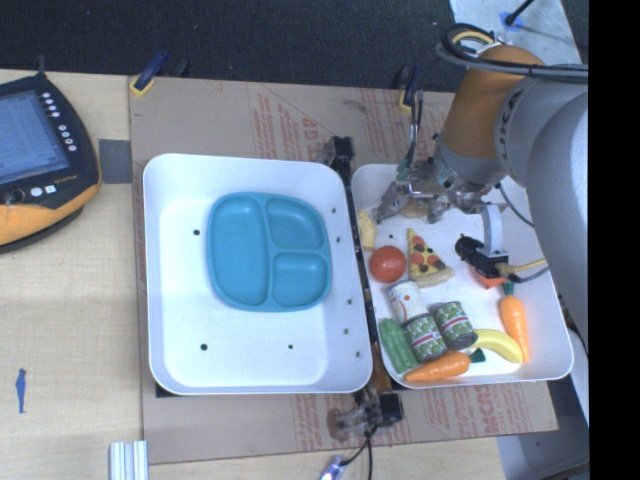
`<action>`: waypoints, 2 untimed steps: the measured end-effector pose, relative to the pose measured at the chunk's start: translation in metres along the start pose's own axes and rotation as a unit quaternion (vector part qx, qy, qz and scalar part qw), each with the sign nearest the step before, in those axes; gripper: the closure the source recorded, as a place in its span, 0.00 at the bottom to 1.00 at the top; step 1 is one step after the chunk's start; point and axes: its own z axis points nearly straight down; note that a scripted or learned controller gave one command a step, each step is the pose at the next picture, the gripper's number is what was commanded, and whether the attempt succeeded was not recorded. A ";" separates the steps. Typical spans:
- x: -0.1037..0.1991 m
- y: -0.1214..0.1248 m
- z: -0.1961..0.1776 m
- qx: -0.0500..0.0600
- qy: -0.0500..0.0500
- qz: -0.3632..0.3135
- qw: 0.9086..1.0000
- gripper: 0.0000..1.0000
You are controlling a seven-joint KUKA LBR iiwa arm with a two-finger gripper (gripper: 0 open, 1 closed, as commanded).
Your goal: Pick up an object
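The arm [500,98] reaches in from the right, its orange band above the wrist, and places the end effector [418,200] low over the far end of the right bin [545,368]. Whether its fingers are apart or together cannot be determined from here, and no item is seen between them.

The right bin holds toy food. A pizza slice [426,257] lies just in front of the end effector, with a red tomato [388,263] beside it on the left. Nearer the front edge are a small white bottle [404,299], two green-labelled cans [441,330], a cucumber [394,346], a banana [499,345] and two carrots, one upright at the right wall [514,325] and one lying along the front [437,369].

The left bin [180,353] holds a blue divided plate [268,250]. A teach pendant [40,158] rests on the tabletop [70,318] at far left.
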 end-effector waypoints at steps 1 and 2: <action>0.002 0.000 0.000 0.000 0.000 0.000 1.000 0.00; 0.001 0.000 -0.011 0.001 0.000 -0.001 1.000 1.00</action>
